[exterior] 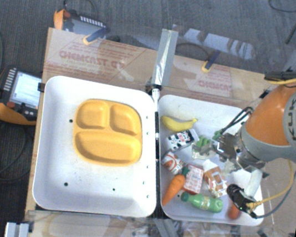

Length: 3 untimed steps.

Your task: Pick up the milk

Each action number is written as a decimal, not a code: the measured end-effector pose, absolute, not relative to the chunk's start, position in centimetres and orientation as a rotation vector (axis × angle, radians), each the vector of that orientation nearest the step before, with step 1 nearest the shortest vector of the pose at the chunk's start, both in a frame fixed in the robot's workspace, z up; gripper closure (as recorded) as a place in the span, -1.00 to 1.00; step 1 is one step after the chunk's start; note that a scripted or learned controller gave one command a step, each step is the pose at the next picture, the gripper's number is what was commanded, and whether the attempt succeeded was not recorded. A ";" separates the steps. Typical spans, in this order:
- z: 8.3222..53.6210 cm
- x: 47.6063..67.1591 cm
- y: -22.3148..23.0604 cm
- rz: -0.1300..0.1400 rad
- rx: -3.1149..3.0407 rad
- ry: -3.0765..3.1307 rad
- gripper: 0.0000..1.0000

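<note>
The milk (180, 140) is a small white carton with black cow patches. It lies in the right bin (167, 102), just under a banana (177, 123) and close to the bin's left wall. My gripper (226, 148) hangs over the right half of that bin, to the right of the milk, with a green leafy toy (203, 147) between them. The grey arm with its orange band (274, 122) comes in from the right and hides the bin's right wall. Nothing shows in the gripper's grasp.
Below the milk lie an orange-and-white can (171, 162), a carrot (174, 188), two red-and-white packets (193, 179), a green bottle (203, 202) and a small red item (233, 213). The left bin (47, 182) bears a yellow divided tray (109, 132).
</note>
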<state>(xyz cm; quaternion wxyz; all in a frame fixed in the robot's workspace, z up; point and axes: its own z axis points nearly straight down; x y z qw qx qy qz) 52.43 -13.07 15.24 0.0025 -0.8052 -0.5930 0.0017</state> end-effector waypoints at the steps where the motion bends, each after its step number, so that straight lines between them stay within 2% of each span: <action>1: 9.4 50.4 -19.8 -0.008 -2.601 -1.772 -1.00; 2: 10.3 50.5 -19.8 -0.008 -2.600 -1.774 1.00; 3: 19.3 59.4 -16.6 0.008 -2.718 -1.577 1.00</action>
